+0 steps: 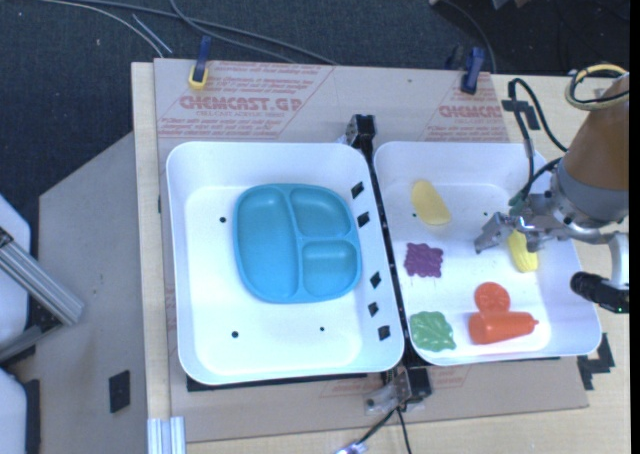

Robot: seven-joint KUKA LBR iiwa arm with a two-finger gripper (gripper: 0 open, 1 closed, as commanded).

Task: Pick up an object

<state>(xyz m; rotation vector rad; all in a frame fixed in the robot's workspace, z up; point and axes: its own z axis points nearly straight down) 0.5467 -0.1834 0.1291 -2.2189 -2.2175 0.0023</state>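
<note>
I see the gripper (508, 234) low in the right bin (455, 157), at about three o'clock, touching a small yellow piece (523, 254); I cannot tell whether it grasps it. The blue tray (296, 240) sits in the left bin (195, 272).

Two bins sit side by side on the counter (150, 242). The left bin (190, 272) holds a divided plate (296, 242) at its centre. In the right bin (560, 337), a lemon (431, 202) lies upper left, grapes (423, 260) below it, and lettuce (432, 331) at the lower left. A tomato (491, 296) touches a carrot (505, 326) at lower right. The tool (510, 232) hangs just beside a banana (524, 254).
</note>
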